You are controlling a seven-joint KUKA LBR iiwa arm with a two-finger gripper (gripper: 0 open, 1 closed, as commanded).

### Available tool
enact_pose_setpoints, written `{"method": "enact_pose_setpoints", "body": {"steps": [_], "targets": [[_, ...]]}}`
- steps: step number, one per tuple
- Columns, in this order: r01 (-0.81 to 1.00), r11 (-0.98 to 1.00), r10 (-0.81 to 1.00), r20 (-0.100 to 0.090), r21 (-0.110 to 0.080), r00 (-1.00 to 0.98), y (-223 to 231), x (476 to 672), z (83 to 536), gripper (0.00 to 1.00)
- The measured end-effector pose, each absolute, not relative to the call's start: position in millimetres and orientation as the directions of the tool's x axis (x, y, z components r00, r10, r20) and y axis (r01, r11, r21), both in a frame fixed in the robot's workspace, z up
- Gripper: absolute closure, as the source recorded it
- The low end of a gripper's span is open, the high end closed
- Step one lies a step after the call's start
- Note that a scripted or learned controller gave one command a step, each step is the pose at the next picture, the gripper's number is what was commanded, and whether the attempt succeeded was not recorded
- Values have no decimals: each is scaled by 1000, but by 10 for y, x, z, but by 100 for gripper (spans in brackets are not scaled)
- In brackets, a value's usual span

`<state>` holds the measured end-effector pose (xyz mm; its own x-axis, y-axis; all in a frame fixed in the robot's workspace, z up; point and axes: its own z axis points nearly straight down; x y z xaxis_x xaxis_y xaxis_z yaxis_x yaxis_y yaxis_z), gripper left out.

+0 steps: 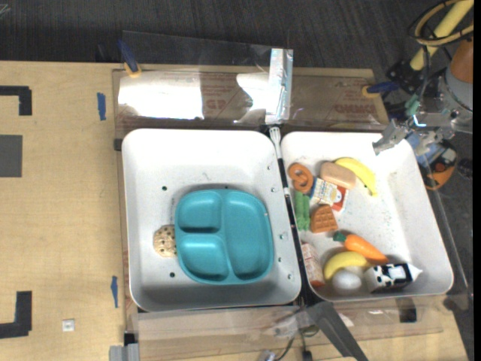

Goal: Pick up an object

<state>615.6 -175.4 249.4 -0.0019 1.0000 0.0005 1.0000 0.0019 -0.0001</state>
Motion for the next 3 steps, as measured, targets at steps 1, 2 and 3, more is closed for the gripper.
{"method": "enact_pose_setpoints", "body": {"steps": [1,2,3], "targets": [[999,-32,999,-2,11,32,-1459,6038,1034,0],[996,84,996,-3,13,-84,-1489,6362,952,0],[1000,-5,1000,-2,21,5,-1347,5538,946,0]]}}
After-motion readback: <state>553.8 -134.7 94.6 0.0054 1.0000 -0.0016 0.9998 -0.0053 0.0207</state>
